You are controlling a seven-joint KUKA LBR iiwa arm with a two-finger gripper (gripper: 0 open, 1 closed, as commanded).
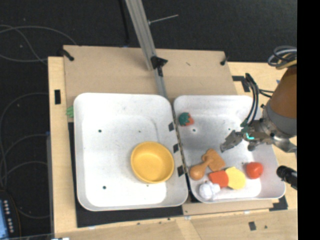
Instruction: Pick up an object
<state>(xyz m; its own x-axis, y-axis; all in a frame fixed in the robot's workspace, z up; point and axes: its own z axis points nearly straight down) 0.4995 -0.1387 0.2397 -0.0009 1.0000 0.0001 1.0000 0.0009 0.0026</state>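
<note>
Bench w/ two white bins: yellow bowl seen in left bin at 5 o'clock, gripper hung over right bin, finger state can't be told.

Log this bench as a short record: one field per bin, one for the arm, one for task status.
left bin: round yellow plastic bowl near its right wall
right bin: small teal-and-red ball upper left; tan wooden pin, orange block, yellow block, red ball, white lump along the front
arm: pincer over right bin, above the cluster
status: nothing seen held
</note>
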